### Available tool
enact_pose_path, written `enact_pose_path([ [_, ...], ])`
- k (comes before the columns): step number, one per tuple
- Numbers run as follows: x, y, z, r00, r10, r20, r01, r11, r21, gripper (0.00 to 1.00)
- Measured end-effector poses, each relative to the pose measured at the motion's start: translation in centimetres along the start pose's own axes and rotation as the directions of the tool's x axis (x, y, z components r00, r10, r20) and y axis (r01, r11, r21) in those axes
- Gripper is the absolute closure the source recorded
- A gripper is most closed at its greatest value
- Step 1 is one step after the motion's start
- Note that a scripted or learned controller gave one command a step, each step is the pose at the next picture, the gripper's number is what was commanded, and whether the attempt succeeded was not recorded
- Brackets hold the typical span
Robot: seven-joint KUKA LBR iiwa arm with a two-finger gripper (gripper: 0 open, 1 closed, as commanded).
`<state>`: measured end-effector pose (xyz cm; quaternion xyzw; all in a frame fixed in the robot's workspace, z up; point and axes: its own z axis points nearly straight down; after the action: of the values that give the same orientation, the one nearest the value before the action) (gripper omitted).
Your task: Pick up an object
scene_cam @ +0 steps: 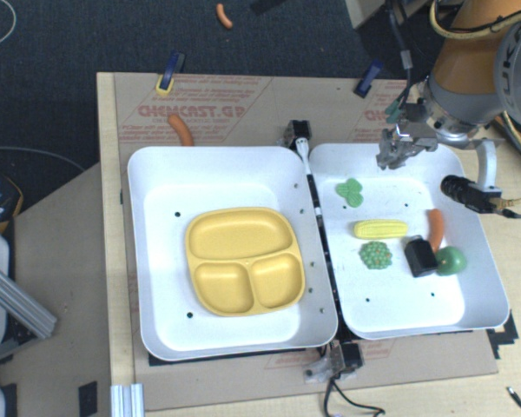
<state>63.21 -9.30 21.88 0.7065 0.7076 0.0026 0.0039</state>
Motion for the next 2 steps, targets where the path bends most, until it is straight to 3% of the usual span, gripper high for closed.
enact_pose_path([
  [1, 0.0, 0.1, -0.7, 1.0, 0.001, -0.001, -0.001, 1.0, 0.004, 1.0],
  [2, 5.8, 1.5, -0.2, 1.0, -0.005, -0.003, 0.005, 1.0, 0.005, 1.0],
])
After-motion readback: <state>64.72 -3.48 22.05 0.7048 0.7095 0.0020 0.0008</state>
